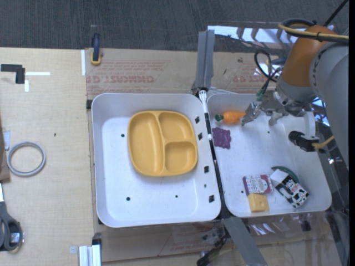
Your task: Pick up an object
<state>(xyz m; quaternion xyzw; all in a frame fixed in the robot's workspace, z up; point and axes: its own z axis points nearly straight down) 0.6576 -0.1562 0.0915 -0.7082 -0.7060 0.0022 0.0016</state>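
We cannot tell fingers' state: gripper [256, 112] small, dark, blurred against right bin [319, 195] far wall. We see arm [310, 65] cut off at right edge. Orange carrot-like toy [233, 116] just beside gripper; purple piece [222, 137] near it. Cards, yellow block [258, 203] at near side. Yellow divided plate [162, 143] in left bin [105, 204]. Tape ring [25, 158] on worktop [44, 115].

A pale wooden bench [44, 204] fills nine o'clock; dark grey carpet [138, 10] runs across twelve; brown cardboard [144, 73] lies between them.
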